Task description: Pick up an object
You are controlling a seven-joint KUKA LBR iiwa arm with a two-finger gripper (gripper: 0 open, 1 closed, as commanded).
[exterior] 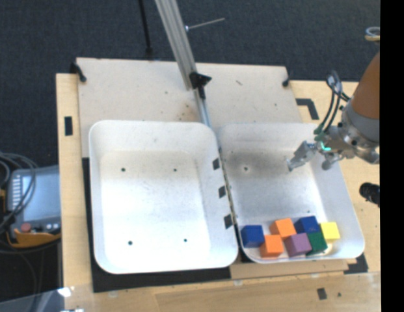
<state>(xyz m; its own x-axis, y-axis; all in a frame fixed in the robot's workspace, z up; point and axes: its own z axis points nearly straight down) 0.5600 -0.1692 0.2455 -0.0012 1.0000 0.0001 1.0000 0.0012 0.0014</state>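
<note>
Stood at the approach step, with nothing picked up yet. Hung from the grey arm [365, 106] over the far right part of the right bin [267, 187], jaws apparently spread, with nothing between them and only bare bin floor below. Found the things to pick all together in a cluster of small cubes [293, 236] at the near edge of that same bin, well apart from the jaws: a blue cube [252, 234] at the left end, a yellow cube [330, 231] at the right end, and orange, purple, green and another blue one packed between. Seemed touching or almost touching, most of them, so little free room for the jaws on either side. Called, as the next move, for travel toward the near edge of the bin and then down over one cube. Judged the blue cube at the left end the easier choice, because open on its left side. Judged the yellow one harder, being close to the bin wall. Left the left bin [156, 194] and the worktop [175, 83] out of this step.
</note>
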